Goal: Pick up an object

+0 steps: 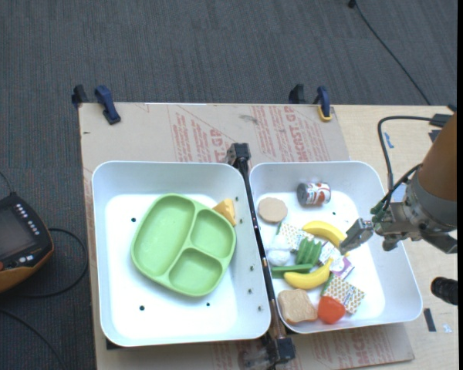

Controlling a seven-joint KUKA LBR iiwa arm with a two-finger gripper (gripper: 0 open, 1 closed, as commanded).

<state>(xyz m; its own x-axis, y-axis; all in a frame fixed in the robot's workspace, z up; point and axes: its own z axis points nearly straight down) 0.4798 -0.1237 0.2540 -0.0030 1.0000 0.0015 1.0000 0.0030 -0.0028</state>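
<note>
The claw (353, 237) hangs at the right of the frame, over the right bin (370, 177), at the end of the grey arm (436, 195) that enters from the right edge. Whether it is clenched or released cannot be told from this angle; nothing shows between its tips.

Just left of and below the claw lies the heap of toy food. Two bananas are there: the upper banana (322, 230) sits right beside the claw's tip, and the lower banana (307, 277) lies further down and to the left. Between them rests one bunch of green beans (307, 250). One soda can (314, 193) lies on its side up and to the left of the claw, apart from it. One round cookie (272, 210) sits left of the can. At the bin's lower edge are one bread slice (297, 306), one tomato (331, 310) touching it, and one patterned packet (346, 293).

The left bin (116, 199) holds one green divided plate (184, 244) and one cheese wedge (226, 209) at the plate's upper right rim. Both bins rest on the surface (170, 129), whose top edge carries two blue clamps (106, 103).
</note>
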